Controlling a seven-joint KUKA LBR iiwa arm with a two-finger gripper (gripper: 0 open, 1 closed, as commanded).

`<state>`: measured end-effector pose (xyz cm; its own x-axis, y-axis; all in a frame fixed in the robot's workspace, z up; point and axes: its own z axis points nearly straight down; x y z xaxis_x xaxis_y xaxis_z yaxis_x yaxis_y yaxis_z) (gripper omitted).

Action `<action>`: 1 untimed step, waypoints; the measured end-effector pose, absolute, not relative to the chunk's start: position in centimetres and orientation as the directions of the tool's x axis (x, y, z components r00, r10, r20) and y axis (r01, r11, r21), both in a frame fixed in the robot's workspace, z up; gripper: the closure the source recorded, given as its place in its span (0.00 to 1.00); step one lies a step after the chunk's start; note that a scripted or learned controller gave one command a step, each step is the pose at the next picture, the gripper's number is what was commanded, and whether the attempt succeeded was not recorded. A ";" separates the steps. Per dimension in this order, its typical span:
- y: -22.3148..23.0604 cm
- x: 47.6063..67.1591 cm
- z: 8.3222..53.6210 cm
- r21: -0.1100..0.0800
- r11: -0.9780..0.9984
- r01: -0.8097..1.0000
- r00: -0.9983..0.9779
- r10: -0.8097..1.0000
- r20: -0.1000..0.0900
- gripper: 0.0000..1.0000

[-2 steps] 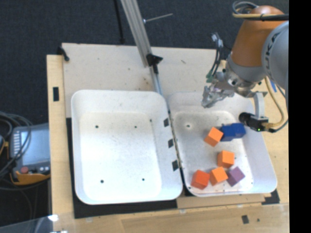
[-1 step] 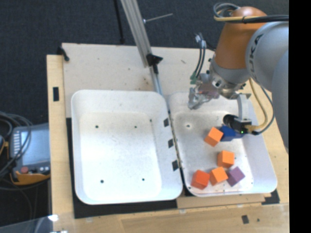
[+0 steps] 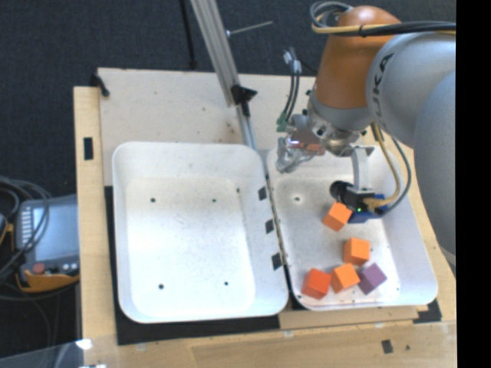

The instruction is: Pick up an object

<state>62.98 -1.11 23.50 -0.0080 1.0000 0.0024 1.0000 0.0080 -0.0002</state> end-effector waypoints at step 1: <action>3.4 61.4 24.5 -0.002 0.008 1.000 -0.008 1.000 0.003 1.00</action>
